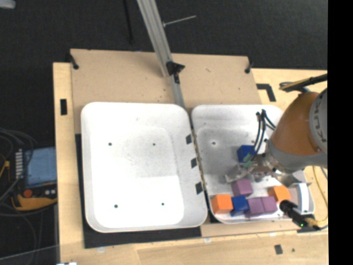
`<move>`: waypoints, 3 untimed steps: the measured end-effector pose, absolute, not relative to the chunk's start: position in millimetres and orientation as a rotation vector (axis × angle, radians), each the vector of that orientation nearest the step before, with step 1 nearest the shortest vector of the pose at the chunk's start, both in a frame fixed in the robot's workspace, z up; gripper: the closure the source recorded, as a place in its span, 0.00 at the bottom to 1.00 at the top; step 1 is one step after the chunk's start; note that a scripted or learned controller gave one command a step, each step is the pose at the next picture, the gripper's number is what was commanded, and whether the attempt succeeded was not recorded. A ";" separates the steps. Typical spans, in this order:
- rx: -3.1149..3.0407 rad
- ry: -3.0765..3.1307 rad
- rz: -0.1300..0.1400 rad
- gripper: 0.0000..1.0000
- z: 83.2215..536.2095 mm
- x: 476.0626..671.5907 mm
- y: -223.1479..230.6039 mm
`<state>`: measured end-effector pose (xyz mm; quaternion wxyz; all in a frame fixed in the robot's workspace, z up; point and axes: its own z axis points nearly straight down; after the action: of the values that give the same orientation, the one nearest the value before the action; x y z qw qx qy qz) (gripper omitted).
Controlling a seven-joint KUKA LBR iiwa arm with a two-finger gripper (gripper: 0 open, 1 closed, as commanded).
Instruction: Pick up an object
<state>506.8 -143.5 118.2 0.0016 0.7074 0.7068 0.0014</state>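
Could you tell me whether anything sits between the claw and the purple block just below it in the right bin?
Nothing visible does. The claw hangs directly over the purple block, with no other block between them; a blue block and orange block lie further down.

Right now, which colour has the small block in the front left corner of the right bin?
Orange: the small cube-shaped block in the camera view.

Arm (317,128): grey casing, broad orange band above wrist; black and blue cables (261,127) run alongside; metallic gripper (245,173).
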 end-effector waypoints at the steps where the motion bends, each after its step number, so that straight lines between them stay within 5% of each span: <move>1: 2.230 2.207 0.007 1.00 126.9 507.5 -144.5; 3: 2.213 2.220 0.005 1.00 243.9 517.4 -163.1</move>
<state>517.4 -163.1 243.9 0.0036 0.7060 0.7082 0.0016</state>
